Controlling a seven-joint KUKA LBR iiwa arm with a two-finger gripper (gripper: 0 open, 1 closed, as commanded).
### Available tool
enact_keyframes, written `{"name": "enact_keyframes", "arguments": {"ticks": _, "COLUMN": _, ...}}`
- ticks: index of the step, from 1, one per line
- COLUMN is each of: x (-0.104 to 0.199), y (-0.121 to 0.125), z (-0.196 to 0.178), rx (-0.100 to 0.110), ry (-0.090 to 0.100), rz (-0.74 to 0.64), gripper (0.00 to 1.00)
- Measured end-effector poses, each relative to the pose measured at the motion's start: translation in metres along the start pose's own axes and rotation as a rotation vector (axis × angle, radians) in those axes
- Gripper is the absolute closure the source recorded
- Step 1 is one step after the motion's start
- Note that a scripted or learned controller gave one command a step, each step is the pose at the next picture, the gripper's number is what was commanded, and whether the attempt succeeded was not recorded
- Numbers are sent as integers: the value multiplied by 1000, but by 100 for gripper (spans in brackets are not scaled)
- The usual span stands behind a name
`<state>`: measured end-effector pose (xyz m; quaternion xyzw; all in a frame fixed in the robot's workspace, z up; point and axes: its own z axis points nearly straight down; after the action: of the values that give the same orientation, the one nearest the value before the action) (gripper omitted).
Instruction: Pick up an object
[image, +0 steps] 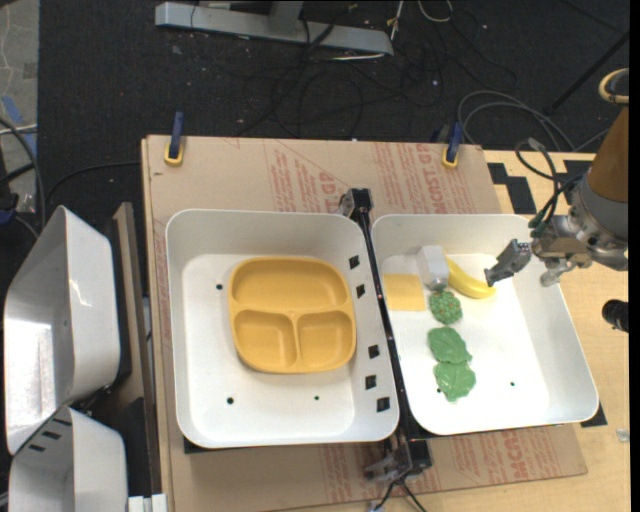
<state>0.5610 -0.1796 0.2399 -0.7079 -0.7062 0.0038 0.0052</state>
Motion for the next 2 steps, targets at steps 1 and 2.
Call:
{"name": "enact_keyframes", "arguments": {"ticks": 1, "x": 1, "y": 2, "z": -7, "rx": -12, "ry": -3, "rz": -3, "gripper": 0}}
{"name": "enact_keyframes", "arguments": {"ticks": 2, "x": -3, "y": 1, "z": 56, "rx": -7, "ry": -1, "rz": -1, "gripper": 0}}
